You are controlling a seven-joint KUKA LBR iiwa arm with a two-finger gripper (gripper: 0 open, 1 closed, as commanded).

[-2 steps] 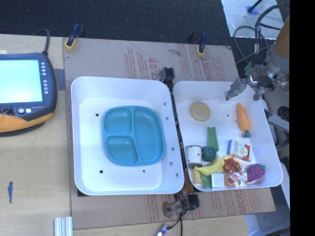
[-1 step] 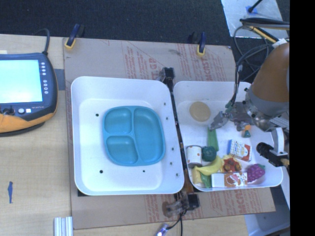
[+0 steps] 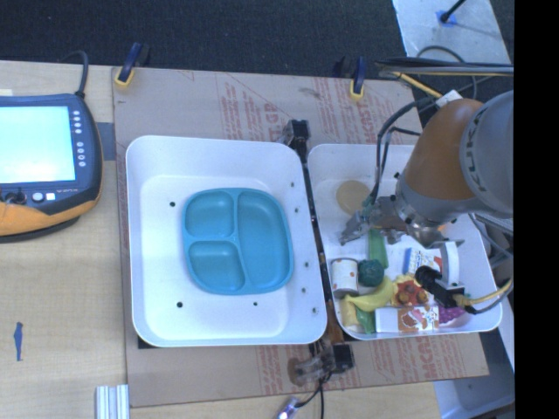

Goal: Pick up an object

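The objects for picking lie in a loose heap in the right bin (image 3: 489, 260), most of them near its front edge: a curved yellow banana (image 3: 371, 300), a small cylindrical can (image 3: 345, 277) with a pale label, a dark green rounded lump (image 3: 372, 271), a flat printed carton (image 3: 417, 319) and a white bottle (image 3: 449, 263). A pale tan disc (image 3: 352, 195) lies apart from them, toward the far side of the same bin. The claw (image 3: 365, 223), of grey metal, hangs low over the bin between the disc and the heap; whether it is spread or pressed together I cannot tell, and nothing shows between its tips. The left bin (image 3: 148, 234) is smooth white plastic with rounded corners and holds a glossy blue plate (image 3: 236, 240) with three compartments. Both bins rest on brown cardboard (image 3: 218, 103) on the counter (image 3: 52, 321).
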